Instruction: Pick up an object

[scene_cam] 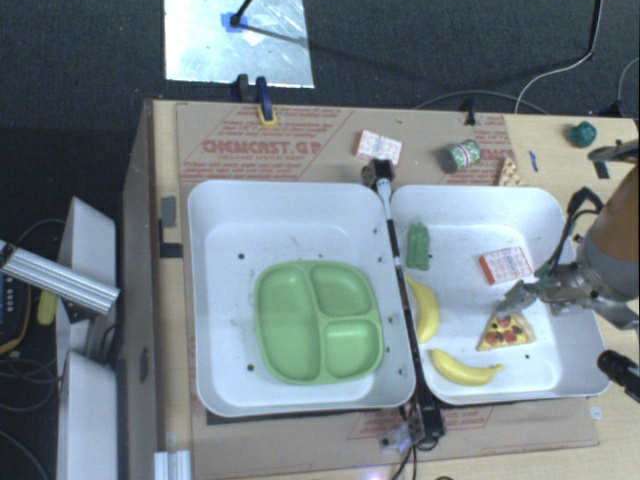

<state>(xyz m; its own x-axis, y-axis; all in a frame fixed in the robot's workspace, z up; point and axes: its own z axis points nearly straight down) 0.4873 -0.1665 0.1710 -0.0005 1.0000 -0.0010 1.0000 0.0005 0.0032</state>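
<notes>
In the right bin, the gripper sits low over the floor, arm reaching in from the right edge. Its tips lie just above the pizza slice, between that slice and the red-and-white card. Whether the fingers are spread or closed: cannot tell, the metal parts blur together at this angle. Nothing visibly sits between them, so no grasp is logged

Progress: judged early to middle. The approach looks made, the pick itself not yet done. Every object in the bin rests on the floor; none is lifted

Likeliest target, by nearness: pizza slice, lying flat, its upper corner just beside the gripper tips, possibly touching. Card is near on the other side, slightly up and left of the tips. Other candidates are further off: a banana near the front wall, a second banana against the divider, a green bottle-like item by the divider toward the back

Left bin holds a green divided tray, well apart from the gripper

Left to do: close on an object, lift clear of the bin floor
</notes>
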